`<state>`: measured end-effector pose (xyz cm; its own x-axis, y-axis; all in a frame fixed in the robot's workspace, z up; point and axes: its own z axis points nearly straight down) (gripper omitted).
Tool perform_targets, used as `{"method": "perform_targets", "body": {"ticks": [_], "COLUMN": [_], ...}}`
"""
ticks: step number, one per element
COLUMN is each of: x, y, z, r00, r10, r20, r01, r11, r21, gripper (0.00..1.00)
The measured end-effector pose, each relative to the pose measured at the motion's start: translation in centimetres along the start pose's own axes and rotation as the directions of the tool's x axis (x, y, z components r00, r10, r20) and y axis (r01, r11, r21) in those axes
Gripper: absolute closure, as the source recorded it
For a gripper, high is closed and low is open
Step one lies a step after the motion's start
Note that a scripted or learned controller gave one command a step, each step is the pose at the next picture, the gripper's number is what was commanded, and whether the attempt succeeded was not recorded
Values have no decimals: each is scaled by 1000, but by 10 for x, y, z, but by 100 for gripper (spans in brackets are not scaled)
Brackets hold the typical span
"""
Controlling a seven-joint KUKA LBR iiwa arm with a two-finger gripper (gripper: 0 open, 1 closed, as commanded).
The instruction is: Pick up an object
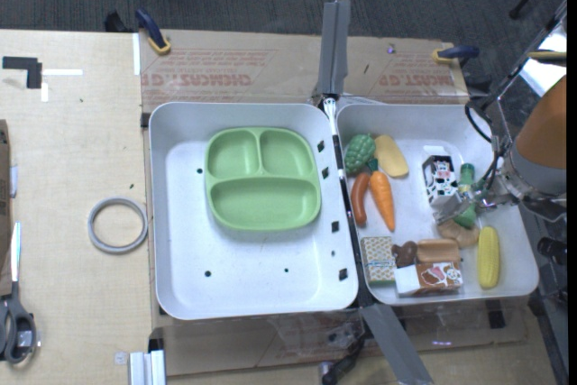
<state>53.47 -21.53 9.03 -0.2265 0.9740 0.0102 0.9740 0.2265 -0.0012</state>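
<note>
Reaching in from the right, the grey arm's gripper (464, 203) is hanging low over the right bin (410, 117), its metal tip sitting among small green pieces (465, 214) just left of the yellow corn cob (488, 256); how it is set cannot be told here. Toy food is lying all around it: a black-and-white carton (440, 177) just to its far left, a hot dog (439, 250) at its near side, and carrots (382, 198), broccoli (359, 152) and a yellow piece (391, 155) further left. A green divided plate (263, 178) is resting in the left bin (171, 221).
</note>
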Motion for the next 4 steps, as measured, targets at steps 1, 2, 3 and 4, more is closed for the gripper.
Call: {"method": "perform_targets", "body": {"ticks": [1,2,3,4], "x": [-4,-20,-18,35], "y": [0,56,46,59], "z": [-11,-4,-39,-133], "r00": [1000,995,999,1000], "r10": [4,-101,47,-3], "r20": [8,11,12,11], "r01": [-4,101,-47,3], "r11": [1000,995,999,1000], "r21": [-4,0,-2,-1], "gripper": [100,100,100,100]}}
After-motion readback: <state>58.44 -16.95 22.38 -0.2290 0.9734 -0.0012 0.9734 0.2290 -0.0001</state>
